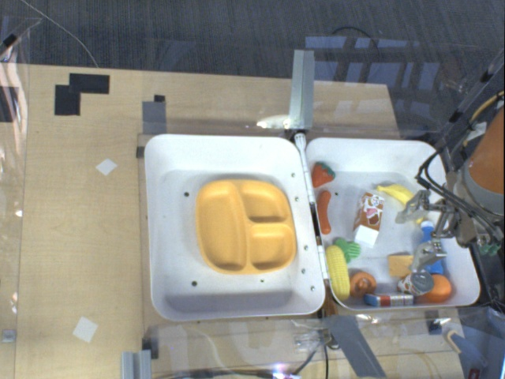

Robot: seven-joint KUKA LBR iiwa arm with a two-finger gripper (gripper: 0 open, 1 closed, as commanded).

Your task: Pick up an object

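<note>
A robotics laboratory workcell. A pale wooden bench (71,235) bears two shallow white bins (158,235), bracketed in place by metal fixtures (302,89) up-frame and left of the gripper (422,227). Black tape markers (80,91) lie on the bench far to its left; cables (442,160) trail just above it, and grey carpet (197,22) lies beyond.

Wood bench (71,235), dk gray carpet (237,22).

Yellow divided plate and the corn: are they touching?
Apart. The camera view shows the yellow divided plate in the left bin and the corn in the right bin, rims between.
</note>
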